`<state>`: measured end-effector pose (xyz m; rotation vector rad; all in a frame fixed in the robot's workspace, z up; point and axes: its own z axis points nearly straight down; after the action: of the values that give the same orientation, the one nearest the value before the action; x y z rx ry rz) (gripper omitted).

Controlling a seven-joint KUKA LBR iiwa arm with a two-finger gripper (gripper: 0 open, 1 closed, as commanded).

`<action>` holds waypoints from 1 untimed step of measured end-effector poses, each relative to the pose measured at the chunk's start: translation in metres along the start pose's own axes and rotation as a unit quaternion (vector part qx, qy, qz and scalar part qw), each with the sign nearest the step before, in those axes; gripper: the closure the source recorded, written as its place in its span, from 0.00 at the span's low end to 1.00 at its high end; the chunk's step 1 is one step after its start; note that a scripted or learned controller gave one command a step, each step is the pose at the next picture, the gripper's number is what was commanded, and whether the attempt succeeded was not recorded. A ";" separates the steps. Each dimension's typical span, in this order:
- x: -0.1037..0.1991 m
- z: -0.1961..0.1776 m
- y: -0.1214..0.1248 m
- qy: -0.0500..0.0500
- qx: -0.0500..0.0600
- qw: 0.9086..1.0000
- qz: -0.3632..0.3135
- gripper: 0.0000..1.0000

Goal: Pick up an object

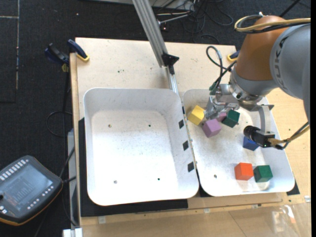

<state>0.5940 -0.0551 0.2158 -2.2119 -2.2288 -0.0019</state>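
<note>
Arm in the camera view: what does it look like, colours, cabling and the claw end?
The arm is grey with a rounded orange band above the wrist. Thin cables loop beside it. The claw is a small metal-grey assembly.

Arm (276, 53) cut off by right edge and top; its base out of frame.

Gripper (216, 111): fingertips lost in a tight cluster of blocks, too small to read their spacing.

Dark green block (231, 118) partly hidden under the wrist.

Blue block (250, 143) partly covered by a black fitting (254, 133).

Pale object (263, 184) below the green cube (263, 172): mostly hidden, identity unclear.

Handheld pendant (22, 189) clipped by left edge; screen unreadable.

Right bin (207, 181): far rim hidden behind wrist.
</note>
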 end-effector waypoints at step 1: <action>0.057 -0.012 -0.018 0.000 0.000 1.000 -0.001 1.00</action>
<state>0.5753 0.0022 0.2275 -2.2095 -2.2303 -0.0023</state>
